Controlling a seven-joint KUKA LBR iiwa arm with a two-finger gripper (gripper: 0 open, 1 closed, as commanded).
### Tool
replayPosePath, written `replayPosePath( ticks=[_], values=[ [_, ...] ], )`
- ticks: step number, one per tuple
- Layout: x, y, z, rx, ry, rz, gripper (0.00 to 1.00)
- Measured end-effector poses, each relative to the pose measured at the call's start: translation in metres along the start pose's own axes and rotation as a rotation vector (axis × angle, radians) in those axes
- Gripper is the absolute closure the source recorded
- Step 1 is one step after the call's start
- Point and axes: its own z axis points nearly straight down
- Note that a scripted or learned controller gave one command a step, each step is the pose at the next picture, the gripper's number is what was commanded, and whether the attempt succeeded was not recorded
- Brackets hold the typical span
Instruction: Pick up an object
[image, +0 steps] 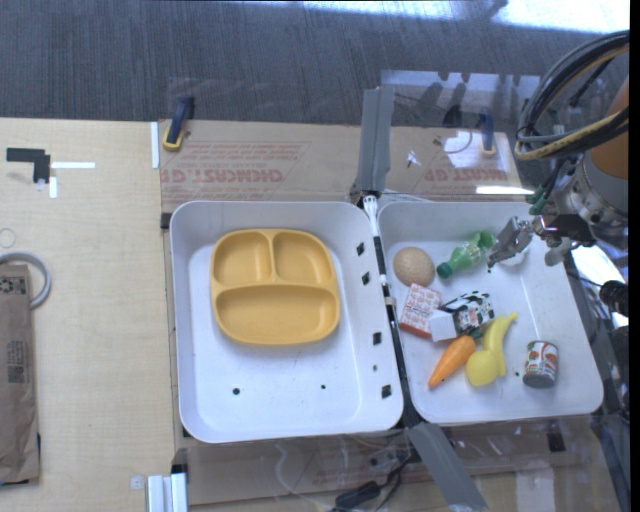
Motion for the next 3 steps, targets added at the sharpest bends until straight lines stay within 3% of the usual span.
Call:
replayPosePath(
  ticks=[1, 2, 3],
  values=[
    [-0.009, -0.042, 0.14, 0.001, 0.001, 0.121, 0.0],
    [0.014, -0.06, 0.183, -0.025, -0.006, 0.012, 0.0],
    [0.014, -0.06, 0.175, -0.022, -0.005, 0.016, 1.0]
  ],
)
